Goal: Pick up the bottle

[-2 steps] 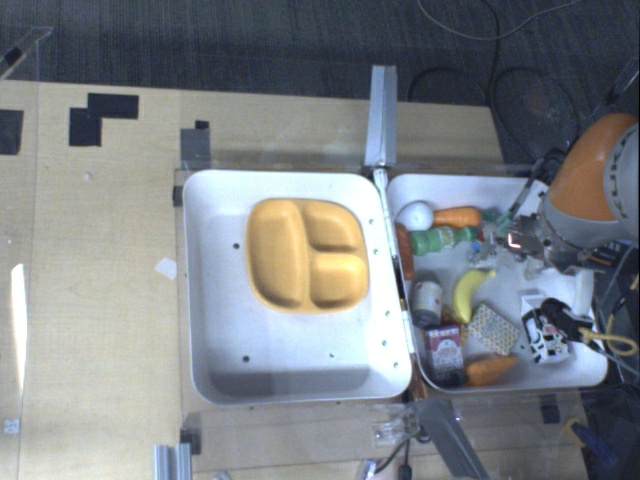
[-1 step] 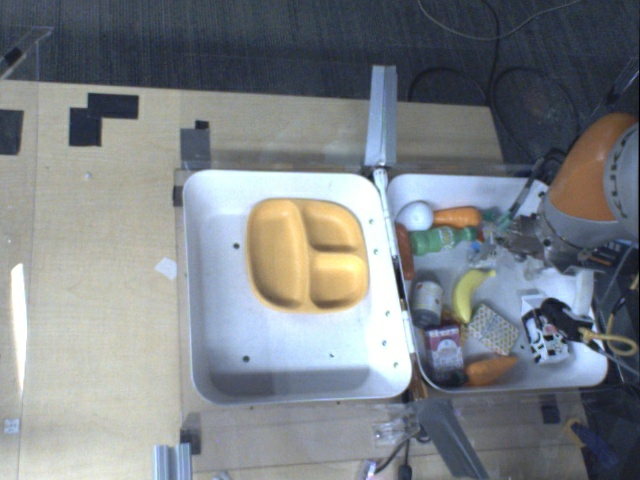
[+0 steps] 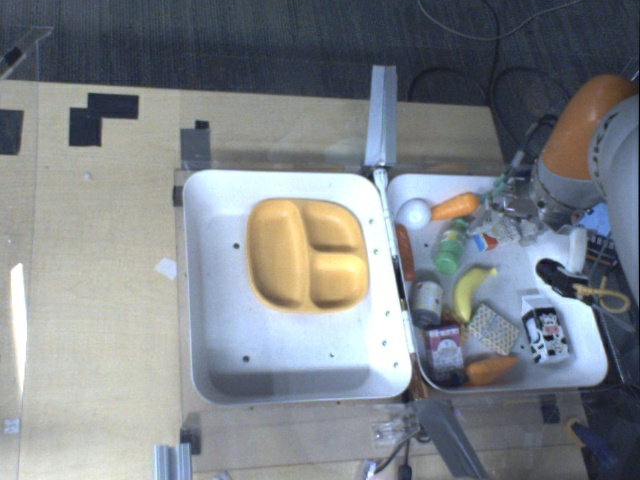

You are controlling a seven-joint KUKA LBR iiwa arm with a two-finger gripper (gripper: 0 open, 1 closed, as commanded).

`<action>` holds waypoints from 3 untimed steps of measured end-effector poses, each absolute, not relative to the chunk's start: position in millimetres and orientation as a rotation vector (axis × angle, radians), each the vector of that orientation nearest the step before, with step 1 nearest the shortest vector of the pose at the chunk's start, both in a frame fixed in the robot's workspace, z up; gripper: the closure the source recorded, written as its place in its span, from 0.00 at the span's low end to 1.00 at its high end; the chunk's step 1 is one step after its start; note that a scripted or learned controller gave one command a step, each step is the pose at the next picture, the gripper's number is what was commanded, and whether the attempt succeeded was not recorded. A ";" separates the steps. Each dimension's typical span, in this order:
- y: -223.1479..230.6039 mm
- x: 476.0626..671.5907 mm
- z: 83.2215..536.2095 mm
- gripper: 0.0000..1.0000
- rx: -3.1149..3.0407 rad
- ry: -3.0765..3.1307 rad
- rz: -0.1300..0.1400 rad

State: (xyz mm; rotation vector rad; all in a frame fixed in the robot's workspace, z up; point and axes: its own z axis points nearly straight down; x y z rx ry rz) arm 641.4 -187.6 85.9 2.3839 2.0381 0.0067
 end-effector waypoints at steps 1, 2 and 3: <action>-111.6 635.4 86.5 0.00 2.588 1.775 0.011; -90.2 591.7 87.8 0.00 2.662 1.659 0.013; -89.2 594.6 98.7 1.00 2.658 1.662 0.021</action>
